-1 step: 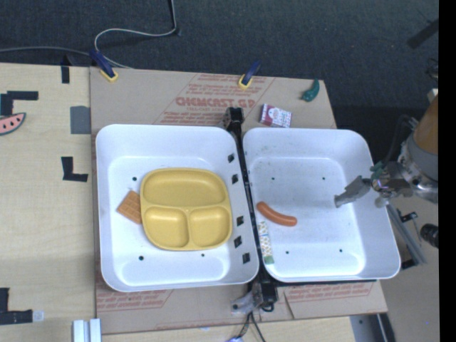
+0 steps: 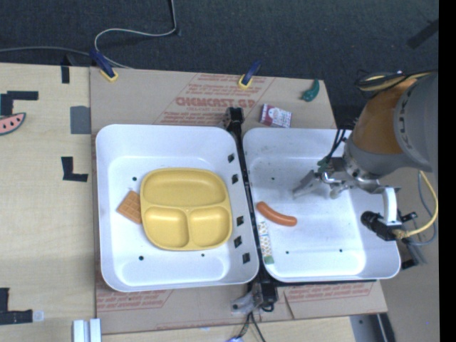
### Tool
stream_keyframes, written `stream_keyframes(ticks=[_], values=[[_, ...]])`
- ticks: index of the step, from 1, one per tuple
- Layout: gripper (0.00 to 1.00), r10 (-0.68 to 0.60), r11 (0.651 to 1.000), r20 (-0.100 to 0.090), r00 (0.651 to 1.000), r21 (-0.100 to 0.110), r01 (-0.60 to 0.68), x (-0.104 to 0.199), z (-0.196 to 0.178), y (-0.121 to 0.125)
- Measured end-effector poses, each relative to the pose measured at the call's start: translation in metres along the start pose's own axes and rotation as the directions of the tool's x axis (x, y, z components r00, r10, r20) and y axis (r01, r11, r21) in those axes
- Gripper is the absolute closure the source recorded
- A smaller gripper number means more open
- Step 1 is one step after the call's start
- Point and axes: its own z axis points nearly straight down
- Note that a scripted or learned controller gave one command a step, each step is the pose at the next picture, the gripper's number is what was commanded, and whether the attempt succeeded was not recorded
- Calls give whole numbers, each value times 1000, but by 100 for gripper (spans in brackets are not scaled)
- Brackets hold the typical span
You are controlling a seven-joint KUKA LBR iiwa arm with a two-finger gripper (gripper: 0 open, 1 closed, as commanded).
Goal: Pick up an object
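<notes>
- The pincer (image 2: pixel 308 186) hung over the right bin (image 2: pixel 356 262), in that bin's upper middle, with the grey arm (image 2: pixel 399 134) reaching in from three o'clock.
- Its two fingers pointed toward nine o'clock and lay close together at their tips; nothing showed between them.
- The hot dog (image 2: pixel 276 214), an orange-red sausage shape, lay flat on the right bin's floor, toward seven o'clock from the pincer and apart from it, untouched.
- The sausage sat near the bin's nine o'clock wall, tilted so that one end aimed at ten o'clock and the other at four o'clock.
- In the left bin (image 2: pixel 121 262) a yellow divided plate (image 2: pixel 187 209) with three compartments rested near the middle.
- A tan waffle-like cracker (image 2: pixel 130 206) lay at the plate's nine o'clock edge, partly tucked beneath it.
- Both bins stood side by side on a cardboard sheet (image 2: pixel 206 98) spread over the counter (image 2: pixel 35 212).
- A small printed packet (image 2: pixel 274 115) lay on the cardboard at twelve o'clock from the right bin, just beyond its rim.
- Yellow clamps (image 2: pixel 249 77) gripped the cardboard's far edge.
</notes>
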Motion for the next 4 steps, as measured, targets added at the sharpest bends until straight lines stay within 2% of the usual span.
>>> stream_keyframes(ticks=[1, 2, 3, 4], values=[[0, 0, 1000, 3, 1000, -6, 0, 43, 24, -25], [100, 1, 1000, 5, 1000, -9, -1, 42, 14, -24], [0, 1, 1000, 5, 1000, -9, -1, 42, 14, -24], [0, 2, 1000, 6, 1000, -9, -2, 64, 23, -31]])
